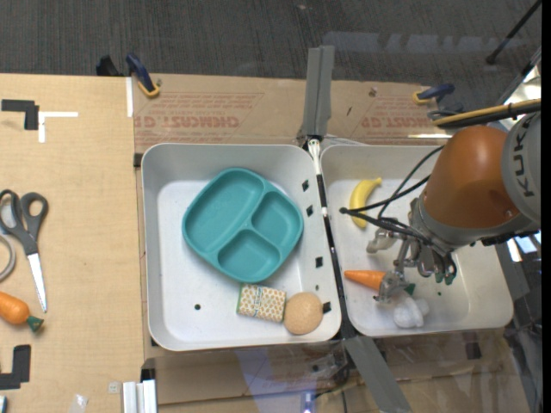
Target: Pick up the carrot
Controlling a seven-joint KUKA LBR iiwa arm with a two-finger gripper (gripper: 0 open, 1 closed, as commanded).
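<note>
I see the arm bent down at the frame's right, its gripper beside the carrot; jaw state I cannot tell.

Two carrots, two bins, one banana, one scissors.

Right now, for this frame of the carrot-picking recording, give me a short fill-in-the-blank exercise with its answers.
1. The carrot lies in the ____ bin as the camera sees it.
2. The yellow fruit near that bin's back wall is a ____.
3. The teal divided plate has ____ compartments.
4. The gripper is just ____ of the carrot in the view.

Missing words: right; banana; three; right
</note>
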